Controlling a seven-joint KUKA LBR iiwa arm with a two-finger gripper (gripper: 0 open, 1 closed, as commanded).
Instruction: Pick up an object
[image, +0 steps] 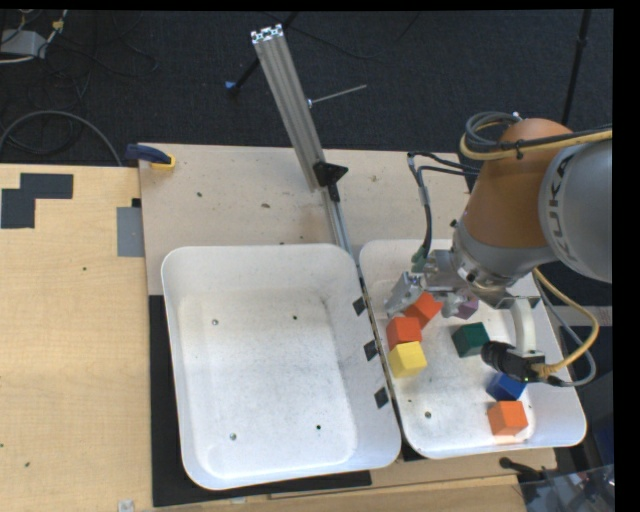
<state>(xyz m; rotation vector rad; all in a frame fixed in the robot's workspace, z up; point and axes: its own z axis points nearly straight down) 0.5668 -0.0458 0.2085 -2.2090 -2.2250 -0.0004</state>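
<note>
Scanning from the left of the frame, you have the left bin (190, 290) bare, then the right bin (435, 440) with the blocks. Near its left wall sit a red-orange cube (404, 328) and a yellow cube (407, 358), touching. Just above them the gripper (425, 300) hovers at an orange block (425, 306), and you can't tell how its fingers stand. These blocks look light, stiff and flat-sided, so squeeze across two opposite faces. Further right lie a green cube (468, 340), a blue block (506, 386) and another orange cube (508, 417).
</note>
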